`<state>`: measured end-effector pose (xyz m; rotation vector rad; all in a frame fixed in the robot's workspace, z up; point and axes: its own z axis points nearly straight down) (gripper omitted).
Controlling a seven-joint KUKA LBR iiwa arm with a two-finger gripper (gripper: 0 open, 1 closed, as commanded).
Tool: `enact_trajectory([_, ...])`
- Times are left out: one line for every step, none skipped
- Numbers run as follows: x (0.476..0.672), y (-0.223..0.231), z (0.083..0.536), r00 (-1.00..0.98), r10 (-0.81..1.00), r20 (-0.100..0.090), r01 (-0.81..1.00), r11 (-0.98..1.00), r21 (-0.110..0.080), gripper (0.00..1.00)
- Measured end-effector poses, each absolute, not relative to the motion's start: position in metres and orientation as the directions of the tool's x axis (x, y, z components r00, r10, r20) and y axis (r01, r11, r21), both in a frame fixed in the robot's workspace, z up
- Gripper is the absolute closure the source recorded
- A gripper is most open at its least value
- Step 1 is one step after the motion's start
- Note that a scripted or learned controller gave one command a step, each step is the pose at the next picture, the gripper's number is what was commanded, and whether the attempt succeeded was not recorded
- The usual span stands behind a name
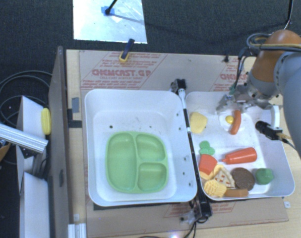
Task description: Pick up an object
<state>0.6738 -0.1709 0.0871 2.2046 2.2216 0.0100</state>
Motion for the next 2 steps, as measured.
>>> enact_trajectory([0.642,-0.172,0.085,-0.001,1.0,-0.001,1.0,0.001,0.0,0.0])
enact_trajectory([0.647,-0.172,0.1,-0.006,1.0,-0.003,1.0,0.006,0.012,1.0])
